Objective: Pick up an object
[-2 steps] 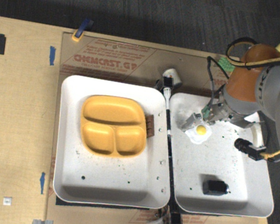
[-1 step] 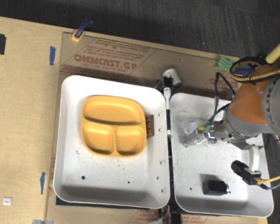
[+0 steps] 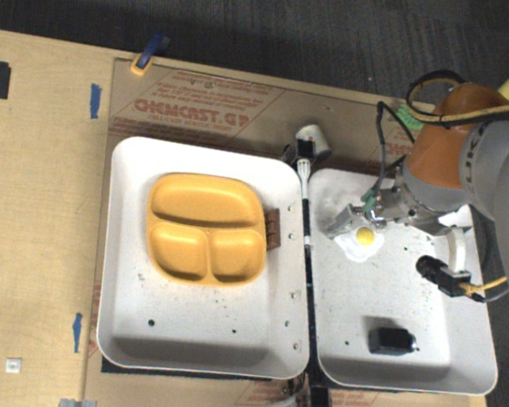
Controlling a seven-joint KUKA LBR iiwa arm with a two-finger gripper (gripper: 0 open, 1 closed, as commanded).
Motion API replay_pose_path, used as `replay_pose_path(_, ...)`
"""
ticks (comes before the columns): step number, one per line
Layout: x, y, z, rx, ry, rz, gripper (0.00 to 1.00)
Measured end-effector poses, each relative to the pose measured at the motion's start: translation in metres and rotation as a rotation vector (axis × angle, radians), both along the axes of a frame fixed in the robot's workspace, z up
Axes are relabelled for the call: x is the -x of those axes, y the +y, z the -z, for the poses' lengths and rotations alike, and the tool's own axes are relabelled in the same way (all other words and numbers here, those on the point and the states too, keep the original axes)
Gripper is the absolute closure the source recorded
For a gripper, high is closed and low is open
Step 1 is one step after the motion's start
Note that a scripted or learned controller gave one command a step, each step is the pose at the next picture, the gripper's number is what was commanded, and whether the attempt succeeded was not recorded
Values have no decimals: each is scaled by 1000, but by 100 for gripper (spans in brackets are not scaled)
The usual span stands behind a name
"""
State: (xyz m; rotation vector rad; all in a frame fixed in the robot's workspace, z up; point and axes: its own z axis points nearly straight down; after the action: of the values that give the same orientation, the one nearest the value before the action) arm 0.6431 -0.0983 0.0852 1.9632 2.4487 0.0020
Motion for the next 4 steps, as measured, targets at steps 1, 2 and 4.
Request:
replay_pose_path(1,59,-12,0,-1,4,148,0)
replay_pose_path(2,3,5,-2,0,0,81,0)
replay_pose_path(4,36,-16,0,0,0,193,0)
